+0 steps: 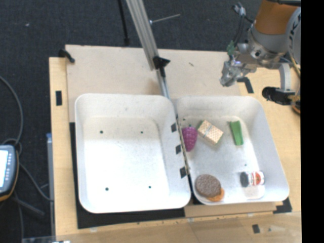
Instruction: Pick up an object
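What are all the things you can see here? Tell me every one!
purple thing: 1, purple, right bin, by its left wall
small box: 1, tan and patterned, right bin, near the back
green piece: 1, green, right bin, right of the box
round sponge: 1, brown top with orange edge, right bin, front
small bottle: 1, white, red and dark, lying in the right bin, front right
left bin: 1, white, left side of the bench
right bin: 1, white, right side of the bench
metal pole: 1, silver, slanting down to between the bins
bench: 1, light wood
arm: 1, grey with orange band, upper right
hand: 1, grey, above the bench behind the right bin
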